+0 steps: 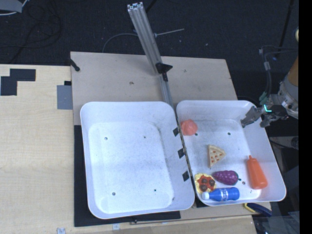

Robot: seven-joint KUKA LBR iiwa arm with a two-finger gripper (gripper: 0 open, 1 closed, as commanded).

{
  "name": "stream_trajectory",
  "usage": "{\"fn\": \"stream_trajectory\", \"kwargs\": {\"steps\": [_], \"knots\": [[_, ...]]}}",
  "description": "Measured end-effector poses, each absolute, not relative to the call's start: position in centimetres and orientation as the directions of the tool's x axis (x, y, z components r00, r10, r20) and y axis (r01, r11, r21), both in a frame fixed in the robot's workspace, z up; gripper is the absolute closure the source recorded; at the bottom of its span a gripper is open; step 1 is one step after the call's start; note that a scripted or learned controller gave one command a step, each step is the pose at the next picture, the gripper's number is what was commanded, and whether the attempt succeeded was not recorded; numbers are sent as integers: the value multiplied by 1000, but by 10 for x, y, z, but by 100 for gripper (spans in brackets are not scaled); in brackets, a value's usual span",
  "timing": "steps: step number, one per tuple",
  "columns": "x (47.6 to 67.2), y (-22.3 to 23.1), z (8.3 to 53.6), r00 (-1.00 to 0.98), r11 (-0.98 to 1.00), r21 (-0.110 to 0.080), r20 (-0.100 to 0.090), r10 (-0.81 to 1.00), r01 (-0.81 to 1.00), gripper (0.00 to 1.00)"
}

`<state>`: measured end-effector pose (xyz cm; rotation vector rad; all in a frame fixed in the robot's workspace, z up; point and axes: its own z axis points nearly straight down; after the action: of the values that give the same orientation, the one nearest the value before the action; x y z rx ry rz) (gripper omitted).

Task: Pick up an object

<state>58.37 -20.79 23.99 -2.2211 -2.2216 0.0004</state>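
Right bin (229, 108): bare floor across upper middle; obstacles along lower edge—orange bottle (256, 173), purple grapes (226, 177), blue bottle (224, 194), pizza slice (215, 155); pink ball (189, 127) beside the left wall.

A pale wooden table (34, 150) carries a beige board (195, 79). A slanted aluminium rail (146, 35) crosses the board toward the seam between the bins. Black clips (180, 152) sit along that seam. Cables (44, 13) trail over the dark floor (219, 23) behind.
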Motion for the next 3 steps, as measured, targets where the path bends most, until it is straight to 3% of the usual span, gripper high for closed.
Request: {"fn": "stream_trajectory", "kwargs": {"steps": [1, 2, 3], "knots": [[584, -208, 240, 0, 0, 0, 0, 1000, 1000, 0], [589, -209, 195, -1, 1, -4, 1, 1000, 1000, 0], [579, -211, 141, 0, 0, -5, 1, 1000, 1000, 0]]}}
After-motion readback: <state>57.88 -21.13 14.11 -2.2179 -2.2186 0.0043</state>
